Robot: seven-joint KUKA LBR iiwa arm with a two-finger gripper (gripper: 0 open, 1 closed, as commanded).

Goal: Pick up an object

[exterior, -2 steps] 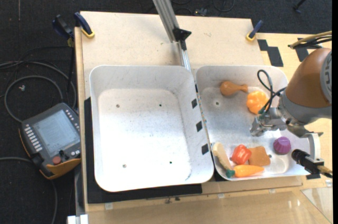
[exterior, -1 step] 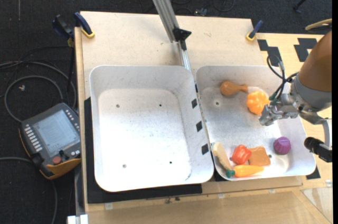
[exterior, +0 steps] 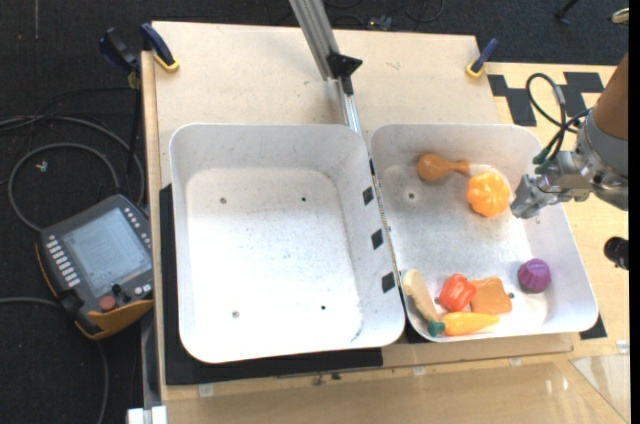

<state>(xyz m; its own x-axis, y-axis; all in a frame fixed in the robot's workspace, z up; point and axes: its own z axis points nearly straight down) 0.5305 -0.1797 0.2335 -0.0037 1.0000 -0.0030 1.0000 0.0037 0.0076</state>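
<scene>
the likely target, a round orange-yellow toy fruit [exterior: 487,193], lies in the upper right part of the shallow white right-hand bin [exterior: 400,162], on the bin floor. the two-finger gripper [exterior: 528,199] sits just beside the fruit on its right, low over the bin near the right wall. whether it is wide, narrow or closed cannot be told from this angle, and nothing is visibly held in it.

just left of the fruit lies a brown drumstick-shaped toy with a pale handle [exterior: 440,168], its handle end close to or touching the fruit. a small purple round toy [exterior: 534,275] lies well below, near the right wall. along the bottom edge sits a cluster: a red pepper-shaped toy [exterior: 456,291], an orange block [exterior: 491,295], a yellow-orange carrot-shaped toy [exterior: 468,322] and a pale banana-shaped toy [exterior: 420,293]. the shallow white left-hand bin [exterior: 190,152] lies alongside.

probable faults from here:
- the gripper is offset to one side of the fruit; a descent there may push the round body away rather than straddle it.
- the fruit may roll against the drumstick.
- proximity to the right wall risks contact with the bin.
</scene>
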